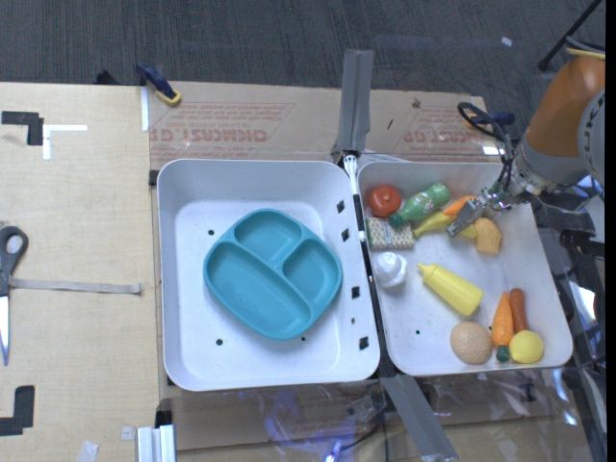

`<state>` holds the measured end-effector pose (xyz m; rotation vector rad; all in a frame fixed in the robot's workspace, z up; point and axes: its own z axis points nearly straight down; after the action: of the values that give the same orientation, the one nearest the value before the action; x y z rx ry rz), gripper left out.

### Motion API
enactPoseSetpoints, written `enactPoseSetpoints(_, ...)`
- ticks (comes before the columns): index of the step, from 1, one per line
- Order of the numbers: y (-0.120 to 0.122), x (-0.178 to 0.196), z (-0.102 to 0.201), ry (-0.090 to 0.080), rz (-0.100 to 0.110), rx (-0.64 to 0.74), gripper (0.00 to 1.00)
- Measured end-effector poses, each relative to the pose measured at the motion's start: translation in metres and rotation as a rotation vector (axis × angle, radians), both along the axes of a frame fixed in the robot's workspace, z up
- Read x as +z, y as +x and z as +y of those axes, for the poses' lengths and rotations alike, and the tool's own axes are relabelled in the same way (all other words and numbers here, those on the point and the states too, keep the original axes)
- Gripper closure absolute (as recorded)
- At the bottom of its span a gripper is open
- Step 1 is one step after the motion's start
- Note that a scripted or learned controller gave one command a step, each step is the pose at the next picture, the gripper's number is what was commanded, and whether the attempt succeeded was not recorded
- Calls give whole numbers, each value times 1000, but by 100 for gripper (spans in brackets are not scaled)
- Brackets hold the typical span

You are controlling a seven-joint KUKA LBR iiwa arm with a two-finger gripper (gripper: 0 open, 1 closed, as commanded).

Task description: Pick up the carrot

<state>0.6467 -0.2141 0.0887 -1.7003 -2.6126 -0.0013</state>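
Nearest the camera, along the 6 o'clock edge of the right bin (553, 287), I saw a tan egg (471, 343), a yellow lemon (526, 346) and, between them, the carrot (501, 320), lying beside a red sausage (519, 306). The carrot's long axis ran roughly 12 to 6, tip slightly toward 1, green stub at the near end. My pincer (474, 218) sat well apart from it, up at the bin's 12 o'clock side among a green bottle (424, 203) and an orange piece (456, 206), so the carrot lay at about 5 o'clock from it. At this size I could not tell whether the pincer was released or clenched, nor whether it gripped anything.
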Motion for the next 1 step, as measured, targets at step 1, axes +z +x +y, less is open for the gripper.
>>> enactPoseSetpoints(1, 3, 11, -2, -11, -16, 1, 100)
